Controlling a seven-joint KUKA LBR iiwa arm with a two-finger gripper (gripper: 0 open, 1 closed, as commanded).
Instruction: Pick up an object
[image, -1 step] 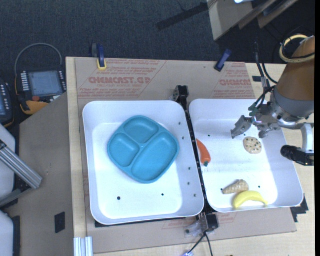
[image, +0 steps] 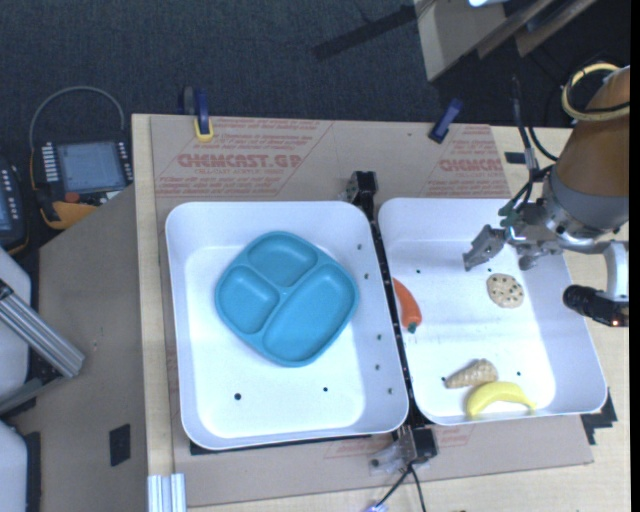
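In the right bin (image: 440, 225) lie a cookie (image: 505, 290), an orange carrot (image: 406, 304) against the left wall, a tan pastry-like piece (image: 471, 374) and a yellow banana (image: 497, 398) near the front. My gripper (image: 505, 249) hangs over the bin's back part, just above and left of the cookie. Its two fingers (image: 482, 248) are spread apart with nothing between them.
The left bin (image: 200, 400) holds a blue divided plate (image: 286, 297). A black divider runs between the bins. The grey arm with its orange band (image: 598, 150) enters from the right edge. Clamps sit at the bench's back edge.
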